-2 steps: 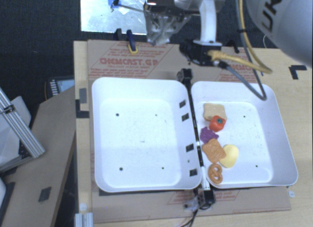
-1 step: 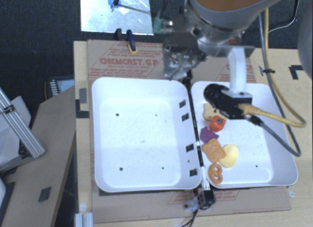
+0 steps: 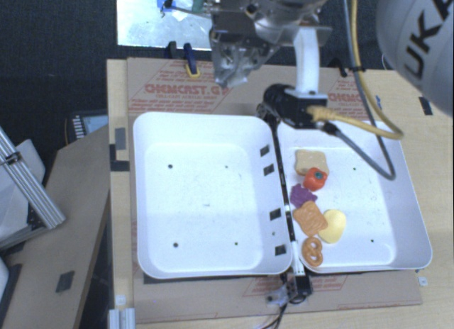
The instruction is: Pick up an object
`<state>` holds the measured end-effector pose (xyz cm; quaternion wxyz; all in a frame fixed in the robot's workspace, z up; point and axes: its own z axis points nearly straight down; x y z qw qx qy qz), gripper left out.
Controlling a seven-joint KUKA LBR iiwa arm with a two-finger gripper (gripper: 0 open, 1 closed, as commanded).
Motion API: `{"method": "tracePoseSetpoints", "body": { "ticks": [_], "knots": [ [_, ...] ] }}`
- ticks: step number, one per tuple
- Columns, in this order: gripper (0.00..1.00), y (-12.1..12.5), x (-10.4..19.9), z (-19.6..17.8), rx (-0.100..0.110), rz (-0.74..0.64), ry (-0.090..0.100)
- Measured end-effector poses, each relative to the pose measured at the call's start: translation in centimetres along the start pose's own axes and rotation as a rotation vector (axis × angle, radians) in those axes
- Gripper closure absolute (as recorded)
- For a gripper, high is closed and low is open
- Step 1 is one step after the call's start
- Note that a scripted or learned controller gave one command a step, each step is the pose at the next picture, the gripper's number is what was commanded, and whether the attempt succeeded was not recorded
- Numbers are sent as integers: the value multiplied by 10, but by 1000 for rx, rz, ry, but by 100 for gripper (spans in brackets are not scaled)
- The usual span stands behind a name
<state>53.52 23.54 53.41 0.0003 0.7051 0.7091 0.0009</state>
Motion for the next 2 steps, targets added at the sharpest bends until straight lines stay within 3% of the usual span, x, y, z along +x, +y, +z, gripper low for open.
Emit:
{"method": "tracePoseSetpoints", "body": {
  "ticks": [1, 2],
  "knots": [
    [0, -1, -1, -1, 0, 1, 0],
    [100, -1, -1, -13, -3, -2, 2]
  ]
}}
